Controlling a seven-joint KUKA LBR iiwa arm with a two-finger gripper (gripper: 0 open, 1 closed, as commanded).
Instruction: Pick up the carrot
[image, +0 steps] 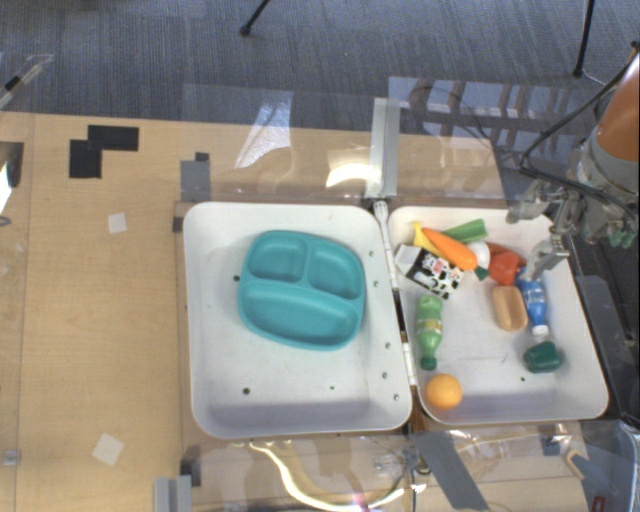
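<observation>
White plastic makes up both bins, and we take the larger things first. The left bin (290, 400) lies well away from the gripper (556, 243), on the far side of the divider, and carries a teal sectioned plate (300, 288). The right bin (500, 395) sits directly below the gripper and holds the clutter.

The gripper hangs over the upper right corner of that bin, near its right rim. We cannot tell from this slant whether its fingers stand apart or together, and we see nothing between them.

The carrot (447, 247) lies to the gripper's left, well apart from it, in the bin's upper left area. Its long axis runs diagonally, from upper left down to lower right. We judge the thick end to be the lower right one, nearer the gripper, and the taper to point away to the upper left. A green vegetable (462, 230) lies just behind it, and a black-and-white carton (432, 271) touches it from below.

Between carrot and gripper sits a red piece (505, 266). Below the gripper lie a tan bread roll (509, 308), a small blue bottle (536, 305) and a dark green piece (543, 356). Farther left are a green bottle (429, 330) and an orange (444, 391).

We judge the task barely begun: the carrot rests untouched, and the approach, grasp and lift all remain.
</observation>
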